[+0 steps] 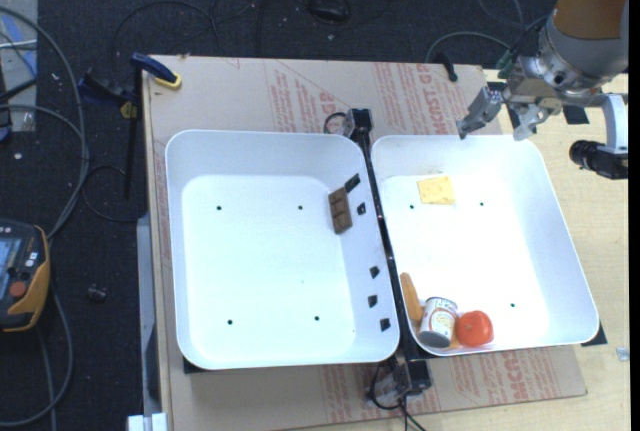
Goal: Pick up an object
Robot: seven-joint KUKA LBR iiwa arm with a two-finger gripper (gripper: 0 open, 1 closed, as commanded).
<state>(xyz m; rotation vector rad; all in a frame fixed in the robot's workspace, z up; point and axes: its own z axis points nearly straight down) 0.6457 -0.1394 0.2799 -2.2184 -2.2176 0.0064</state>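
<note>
- The gripper (pixel 495 114) hangs over the far rim of the right bin (pixel 560 219), at about one o'clock of the scene, with nothing between its fingers (pixel 472 122); they look spread apart, one dark finger to the left and one to the right.
- Nothing has been picked yet, so the step in hand is choosing a target and coming down on it.
- In the right bin, the yellow block (pixel 435 190) lies flat near the far wall at about eleven o'clock of that bin, well apart from everything else and nearest the gripper.
- At about seven o'clock of the same bin, crowded into the near corner, sit an orange carrot-like stick (pixel 410 296), a small can (pixel 437 320) and a red ball (pixel 475 327), touching or nearly so.
- The left bin (pixel 190 249) holds a brown bar (pixel 341 212) at its three o'clock side, close against the wall.
- My judgement: the yellow block is the kindest choice, since it has free room on all sides.
- To do it well, the arm should centre over the block, descend straight, and close across its narrower span.
- The corner cluster risks a finger landing on a neighbour or the bin wall; the flat block risks the fingers skimming over it.
</note>
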